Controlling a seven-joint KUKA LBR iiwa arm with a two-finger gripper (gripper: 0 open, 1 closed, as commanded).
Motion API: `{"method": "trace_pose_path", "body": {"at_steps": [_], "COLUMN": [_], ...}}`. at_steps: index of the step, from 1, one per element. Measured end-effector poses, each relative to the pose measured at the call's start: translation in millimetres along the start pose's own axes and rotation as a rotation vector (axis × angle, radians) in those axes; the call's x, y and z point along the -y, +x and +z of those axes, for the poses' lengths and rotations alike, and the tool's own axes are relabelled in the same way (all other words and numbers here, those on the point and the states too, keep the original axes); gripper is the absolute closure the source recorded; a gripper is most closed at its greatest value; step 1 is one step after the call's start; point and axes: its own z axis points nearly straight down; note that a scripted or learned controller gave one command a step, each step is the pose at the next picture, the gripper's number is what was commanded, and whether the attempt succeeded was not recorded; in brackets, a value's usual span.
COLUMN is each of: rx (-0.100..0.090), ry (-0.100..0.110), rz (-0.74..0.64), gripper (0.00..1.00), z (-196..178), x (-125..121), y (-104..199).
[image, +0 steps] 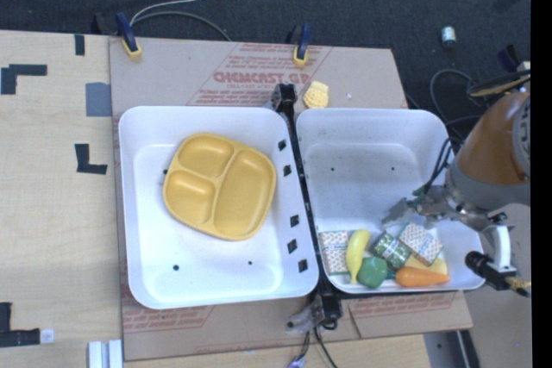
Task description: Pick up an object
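My gripper (pixel 412 209) hangs over the lower right part of the right bin (pixel 371 129), just above a cluster of toy items along the bin's front wall. The cluster holds a checkered packet (pixel 333 241), a yellow banana (pixel 356 247), a green pepper (pixel 373 272), a small dark can (pixel 392 250), a second checkered packet (pixel 421 240) and an orange carrot (pixel 416 277). The gripper sits closest to the can and the second packet. No item is visibly held.
A yellow divided plate (pixel 220 185) lies in the left bin (pixel 138 211). A small yellow object (pixel 316 95) rests on the cardboard behind the bins. The arm's grey body with its orange band (pixel 496 142) comes in from the right over the bin's rim.
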Motion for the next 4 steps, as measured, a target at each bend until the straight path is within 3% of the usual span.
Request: {"method": "trace_pose_path", "body": {"at_steps": [1, 2, 3, 4], "rx": [0.000, -0.003, 0.000, 0.001], "ry": [-0.005, 0.004, -0.006, -0.013], "rz": [-0.003, -0.003, -0.001, -0.002], "gripper": [0.00, 0.00, 0.00, 1.00], "z": [-0.2, -3.1, -0.2, -11.0], "x": [-44.2, -12.6, 25.8, 23.1], "y": [57.5, 117.9, 83.5, 84.0]}}
